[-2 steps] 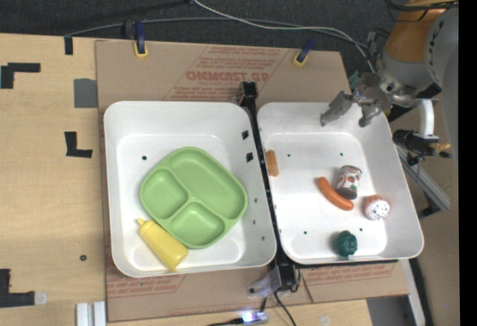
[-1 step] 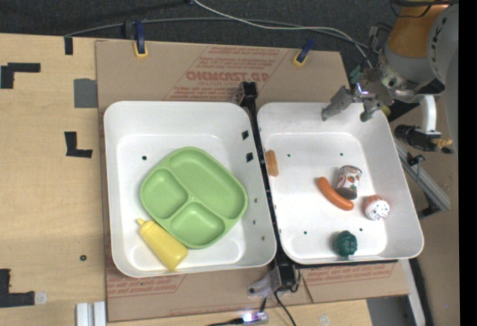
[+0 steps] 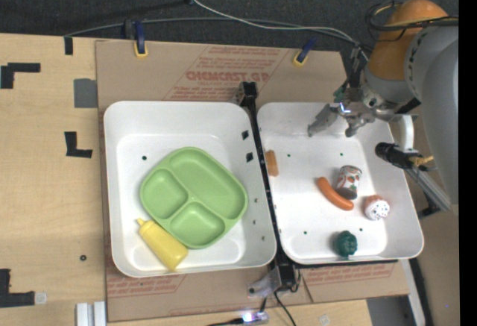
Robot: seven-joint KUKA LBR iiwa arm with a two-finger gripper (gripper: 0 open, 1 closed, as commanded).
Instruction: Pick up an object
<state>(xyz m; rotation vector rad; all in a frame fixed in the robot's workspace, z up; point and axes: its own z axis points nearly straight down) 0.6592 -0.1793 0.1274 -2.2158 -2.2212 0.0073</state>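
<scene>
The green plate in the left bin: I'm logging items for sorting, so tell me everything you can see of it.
The green plate is pale green, looks like smooth plastic, with rounded corners and three compartments: one large, two smaller. All three look bare. It lies flat, face up, turned at an angle in the left bin, roughly at its middle. A yellow bottle lies against its lower left edge.

Cardboard sheet (image 3: 223,71) under two white bins (image 3: 119,168), clamped at its far edge (yellow clips (image 3: 140,47)); cable (image 3: 223,15) behind.
</scene>
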